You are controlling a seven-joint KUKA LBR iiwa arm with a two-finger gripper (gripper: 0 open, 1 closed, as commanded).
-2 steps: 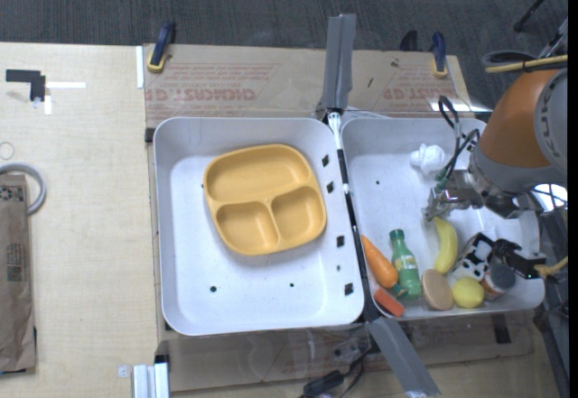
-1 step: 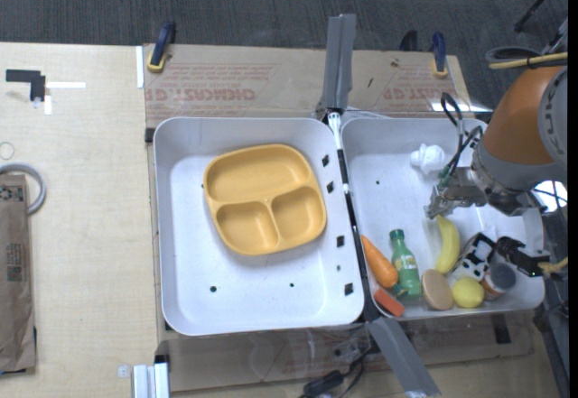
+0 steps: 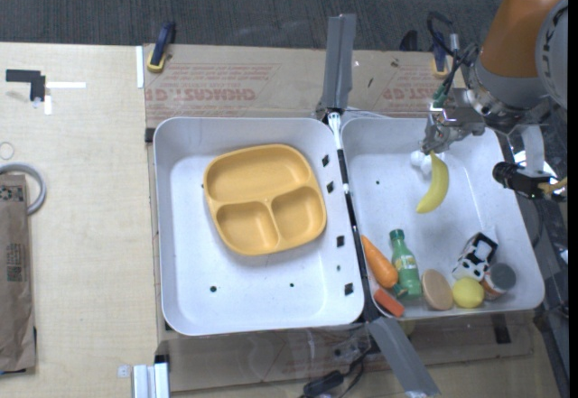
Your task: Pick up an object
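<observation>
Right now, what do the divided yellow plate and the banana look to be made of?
Yellow plate: probably moulded plastic, matte, one even colour with soft rounded dividers. Banana: likely a plastic toy, smooth, uniformly yellow and unblemished, though real fruit can't be ruled out.

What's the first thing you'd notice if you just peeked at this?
Probably the big yellow plate with three sections, lying in the left bin. Next, the yellow banana in the right bin, right under the robot's gripper, with toy foods heaped at that bin's near edge.
</observation>
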